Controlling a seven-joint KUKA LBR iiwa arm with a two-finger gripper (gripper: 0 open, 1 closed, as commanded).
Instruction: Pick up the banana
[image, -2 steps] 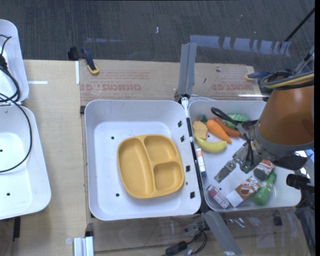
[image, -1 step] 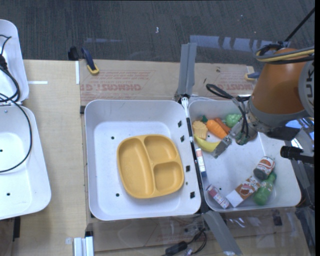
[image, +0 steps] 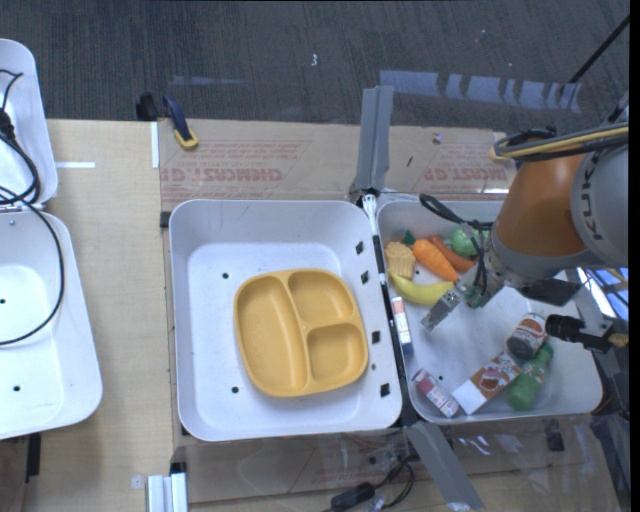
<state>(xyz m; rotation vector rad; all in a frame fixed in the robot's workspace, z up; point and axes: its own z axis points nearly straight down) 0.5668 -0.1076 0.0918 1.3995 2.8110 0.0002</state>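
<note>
Gripper (image: 447, 306) over right bin (image: 590, 395), fingers look spread, gripping nothing.
I see the banana (image: 420, 290) on the bin floor just left of the fingers, beside a carrot (image: 433, 257). Yellow plate (image: 300, 330) sits in left bin (image: 200, 300).

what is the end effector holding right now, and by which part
Nothing that can be seen. The end effector hangs just right of the banana in the right bin, with no object between its fingers.
</note>
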